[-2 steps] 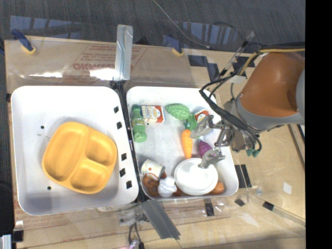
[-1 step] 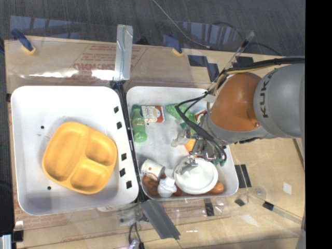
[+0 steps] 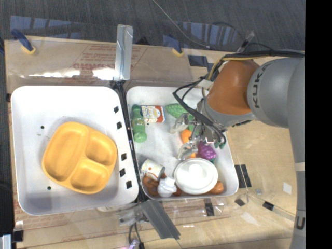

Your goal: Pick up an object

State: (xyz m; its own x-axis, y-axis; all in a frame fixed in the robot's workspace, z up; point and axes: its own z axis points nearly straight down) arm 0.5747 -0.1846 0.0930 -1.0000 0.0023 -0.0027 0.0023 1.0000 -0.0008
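Note:
My gripper [image 3: 188, 137] hangs low in the right bin [image 3: 155, 95], over its right middle part. Its metal fingers [image 3: 182, 123] straddle a small orange object [image 3: 185, 136], and I cannot tell if they press on it. A purple object [image 3: 207, 152] lies just to the right of it. A white bowl [image 3: 196, 176] sits at the bin's front. A green bottle [image 3: 138, 124] and a small carton [image 3: 152, 113] lie at the bin's left rear. A green leafy item [image 3: 175, 109] lies behind the gripper.
The left bin [image 3: 31, 102] holds a yellow divided plate [image 3: 79, 156]. At the right bin's front are a small cup [image 3: 150, 168], a white lump [image 3: 167, 187] and brown and orange items [image 3: 218, 188]. The grey arm [image 3: 270, 92] with its orange band [image 3: 233, 87] covers the bin's right rear.

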